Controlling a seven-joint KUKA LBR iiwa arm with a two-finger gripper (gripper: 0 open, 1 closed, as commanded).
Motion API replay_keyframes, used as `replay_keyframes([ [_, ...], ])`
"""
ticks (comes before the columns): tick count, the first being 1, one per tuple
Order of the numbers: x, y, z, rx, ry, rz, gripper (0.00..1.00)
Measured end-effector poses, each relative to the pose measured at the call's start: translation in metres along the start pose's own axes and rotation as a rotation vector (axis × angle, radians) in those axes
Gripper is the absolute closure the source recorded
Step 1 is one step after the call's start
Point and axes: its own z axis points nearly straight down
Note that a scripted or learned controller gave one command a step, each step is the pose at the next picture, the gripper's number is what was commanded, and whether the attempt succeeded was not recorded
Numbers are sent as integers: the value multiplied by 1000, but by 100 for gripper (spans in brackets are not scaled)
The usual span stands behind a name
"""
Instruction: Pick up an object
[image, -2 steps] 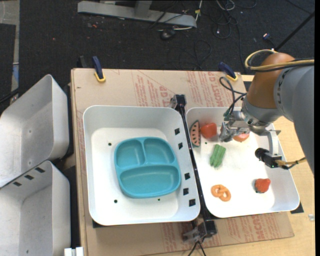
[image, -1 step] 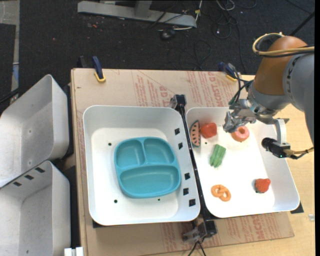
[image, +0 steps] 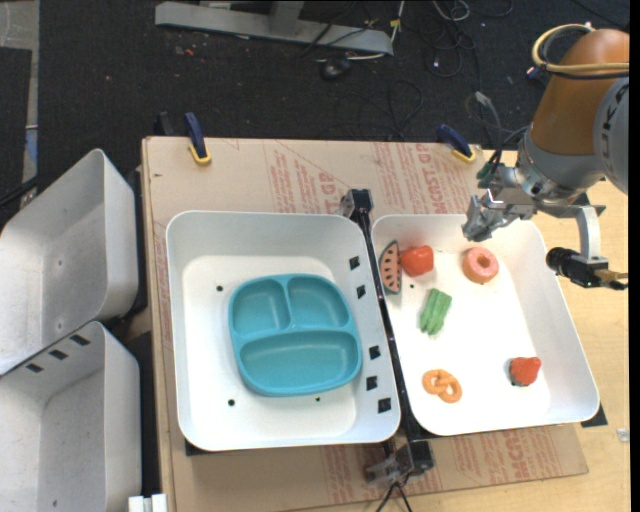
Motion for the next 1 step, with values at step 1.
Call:
replay_keyframes([
  [1, 0, 1, -13, 3, 1, 0, 100],
])
